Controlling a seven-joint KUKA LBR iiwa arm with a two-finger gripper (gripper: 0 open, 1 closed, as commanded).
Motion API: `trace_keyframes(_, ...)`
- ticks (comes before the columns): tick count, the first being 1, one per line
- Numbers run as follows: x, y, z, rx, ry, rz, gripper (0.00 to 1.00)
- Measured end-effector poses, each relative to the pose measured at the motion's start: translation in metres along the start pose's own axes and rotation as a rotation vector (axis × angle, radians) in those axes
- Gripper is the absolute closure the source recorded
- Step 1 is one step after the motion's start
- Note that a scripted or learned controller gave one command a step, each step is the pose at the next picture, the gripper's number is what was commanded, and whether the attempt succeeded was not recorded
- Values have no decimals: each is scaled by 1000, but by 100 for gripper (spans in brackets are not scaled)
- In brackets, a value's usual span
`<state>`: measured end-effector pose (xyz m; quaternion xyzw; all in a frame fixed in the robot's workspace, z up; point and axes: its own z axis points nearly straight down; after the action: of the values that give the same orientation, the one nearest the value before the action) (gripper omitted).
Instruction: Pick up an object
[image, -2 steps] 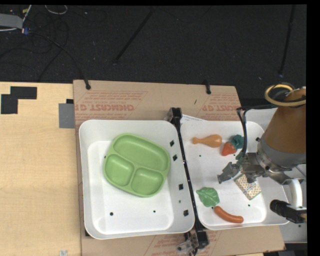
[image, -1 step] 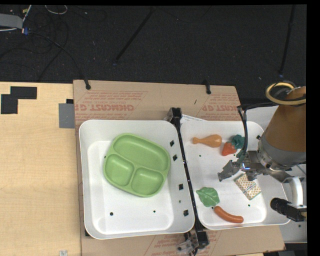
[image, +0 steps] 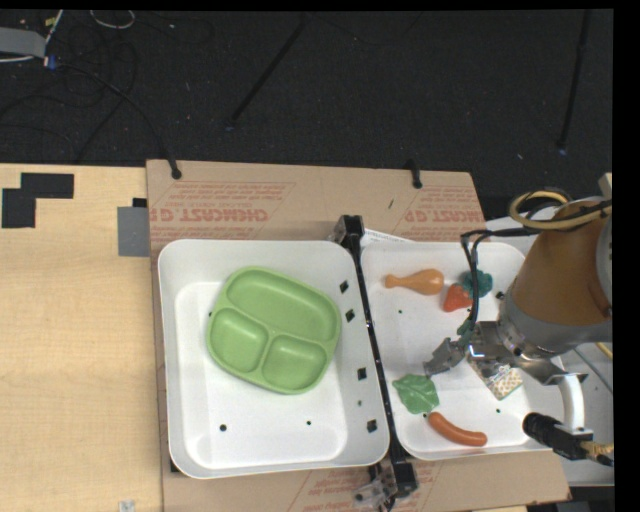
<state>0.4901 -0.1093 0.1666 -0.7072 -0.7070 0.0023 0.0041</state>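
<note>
My gripper (image: 462, 355) hangs low over the middle of the right bin (image: 400, 440), under the grey wrist and orange band (image: 560, 275). A small speckled block (image: 504, 382) lies just right of and below it, partly under the wrist; whether it is touching the gripper I cannot tell. A green leaf-shaped toy (image: 416, 392) lies a little left of and below the gripper. An orange-red sausage (image: 458, 430) rests near the bin's front edge. An orange drumstick (image: 418, 281) and a red and teal piece (image: 466, 292) lie at the back of the bin.
The left bin (image: 190, 420) holds a green divided plate (image: 272, 328). A black divider rail (image: 366, 340) runs between the two bins. Cardboard lies under both bins, a wooden bench top spreads to the left, and cables loop beside the arm at the right.
</note>
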Motion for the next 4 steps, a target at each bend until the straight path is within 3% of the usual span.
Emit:
trace_keyframes(2,-1,7,79,-7,-1,1,0)
trace_keyframes(3,-2,8,67,-8,0,5,100)
trace_keyframes(4,4,8,23,-9,-2,-2,100)
